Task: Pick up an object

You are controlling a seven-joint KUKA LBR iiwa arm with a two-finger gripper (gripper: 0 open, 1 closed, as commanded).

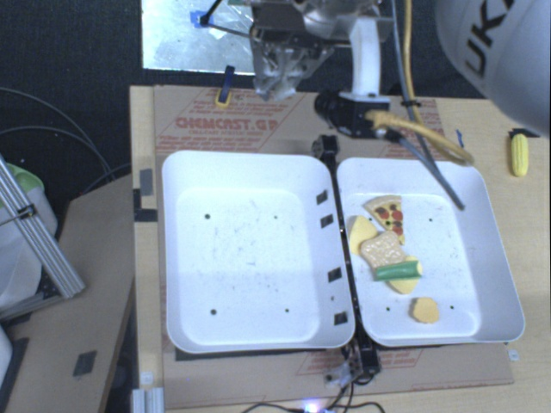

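The right bin [482, 256] holds a cluster of toy foods near its left side. A pizza slice [386, 212] lies at the top of the cluster, a tan cracker-like piece [380, 249] sits below it on a yellow piece [361, 229], and a green stick [398, 270] lies across them. A small round yellow piece [424, 311] sits apart, nearer the front. My gripper [277, 83] hangs high above the bench's far edge, beyond the left bin [241, 248], well away from all the foods. Nothing is seen between its fingers.
A yellow hose and grey rod [430, 149] reach over the right bin's far rim. A small yellow corn-like object [519, 154] lies on the bench at the far right. Black clips [327, 222] line the seam between the bins. A metal frame [34, 239] stands at the left.
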